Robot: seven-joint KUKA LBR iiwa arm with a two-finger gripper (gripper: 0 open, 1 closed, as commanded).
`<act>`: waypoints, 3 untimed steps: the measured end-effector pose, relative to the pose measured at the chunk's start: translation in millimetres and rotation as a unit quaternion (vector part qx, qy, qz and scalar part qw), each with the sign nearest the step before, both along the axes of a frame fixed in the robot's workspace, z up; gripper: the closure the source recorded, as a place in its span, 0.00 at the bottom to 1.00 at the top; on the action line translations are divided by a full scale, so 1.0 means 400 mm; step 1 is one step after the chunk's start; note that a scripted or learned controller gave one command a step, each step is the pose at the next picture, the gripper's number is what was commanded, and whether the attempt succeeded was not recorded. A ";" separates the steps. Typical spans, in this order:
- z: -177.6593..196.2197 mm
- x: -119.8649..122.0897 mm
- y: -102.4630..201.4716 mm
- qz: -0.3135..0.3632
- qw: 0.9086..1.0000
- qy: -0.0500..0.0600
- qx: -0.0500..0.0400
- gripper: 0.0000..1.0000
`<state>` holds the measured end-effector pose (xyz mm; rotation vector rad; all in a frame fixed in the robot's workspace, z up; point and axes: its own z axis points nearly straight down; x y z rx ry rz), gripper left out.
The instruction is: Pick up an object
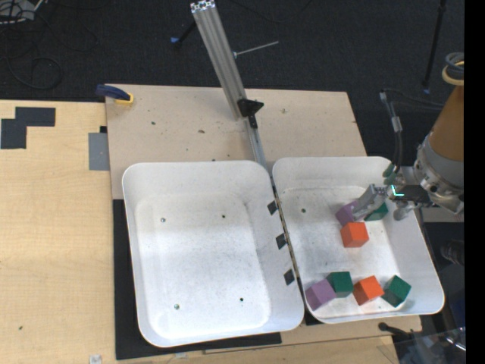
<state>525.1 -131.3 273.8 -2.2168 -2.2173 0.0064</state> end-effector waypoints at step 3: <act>-0.275 0.009 0.015 -0.002 1.000 0.001 0.001 0.00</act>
